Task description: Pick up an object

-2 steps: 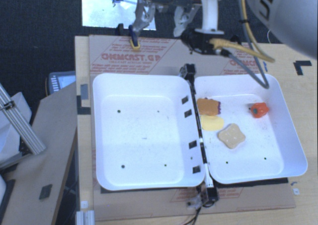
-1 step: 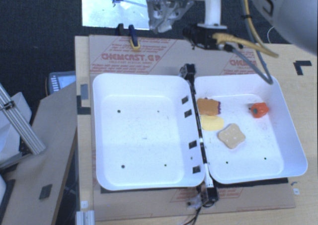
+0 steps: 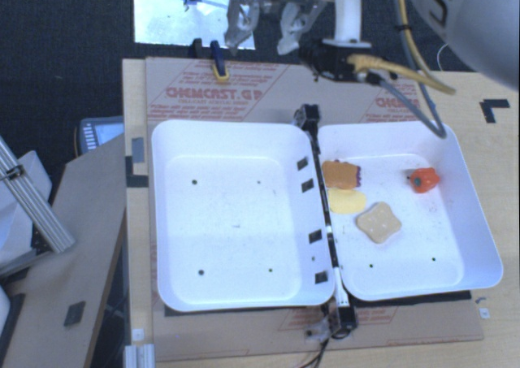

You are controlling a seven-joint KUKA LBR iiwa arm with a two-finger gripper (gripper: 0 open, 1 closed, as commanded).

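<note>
Pincer (image 3: 264, 31) hangs high at the far edge of the bench, beyond both bins, its two fingers spread apart with nothing between them. Well below it, the right bin (image 3: 467, 257) holds an orange-brown block (image 3: 340, 174) against its left wall, a yellow disc (image 3: 347, 201) just beside it, a tan biscuit-like piece (image 3: 379, 222), and a small red-orange piece (image 3: 422, 179) apart toward the right.

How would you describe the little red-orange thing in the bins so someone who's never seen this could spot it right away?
Start at the right-hand white bin of the two on the bench. Three pieces cluster near its inner wall: a beige toast-like piece, a flat yellow piece and an orange-brown piece. The small red-orange object lies apart from them toward the far right side, the only reddish thing there.
</note>
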